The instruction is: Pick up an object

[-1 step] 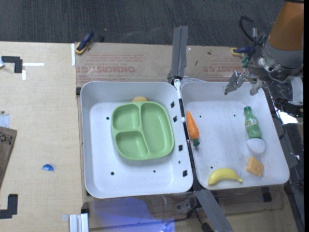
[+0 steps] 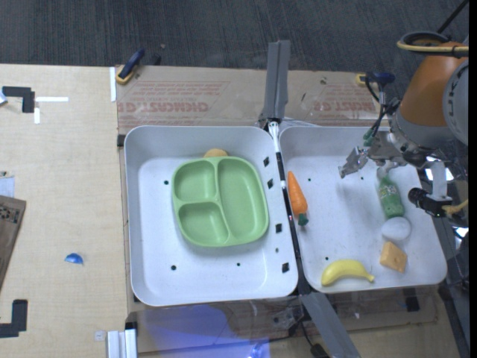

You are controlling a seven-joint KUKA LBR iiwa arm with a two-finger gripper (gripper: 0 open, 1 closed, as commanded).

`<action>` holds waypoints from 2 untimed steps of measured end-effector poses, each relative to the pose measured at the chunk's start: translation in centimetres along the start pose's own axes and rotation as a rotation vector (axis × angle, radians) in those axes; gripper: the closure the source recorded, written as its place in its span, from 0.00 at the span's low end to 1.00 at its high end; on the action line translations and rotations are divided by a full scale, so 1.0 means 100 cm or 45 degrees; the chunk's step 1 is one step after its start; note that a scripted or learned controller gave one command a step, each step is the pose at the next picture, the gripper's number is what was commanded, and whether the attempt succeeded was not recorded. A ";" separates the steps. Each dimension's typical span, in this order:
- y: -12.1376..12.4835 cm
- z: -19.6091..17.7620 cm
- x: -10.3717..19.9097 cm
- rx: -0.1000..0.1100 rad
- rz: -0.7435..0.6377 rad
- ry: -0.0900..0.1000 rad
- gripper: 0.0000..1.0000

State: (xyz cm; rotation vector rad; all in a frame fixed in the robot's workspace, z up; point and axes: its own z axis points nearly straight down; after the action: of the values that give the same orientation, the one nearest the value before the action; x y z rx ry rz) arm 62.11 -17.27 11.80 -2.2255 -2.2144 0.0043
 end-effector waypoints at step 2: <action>0.038 -0.022 0.008 -0.002 0.069 -0.001 0.00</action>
State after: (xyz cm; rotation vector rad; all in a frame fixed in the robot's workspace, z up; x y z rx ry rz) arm 65.89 -16.45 13.99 -2.2862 -2.1542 0.0033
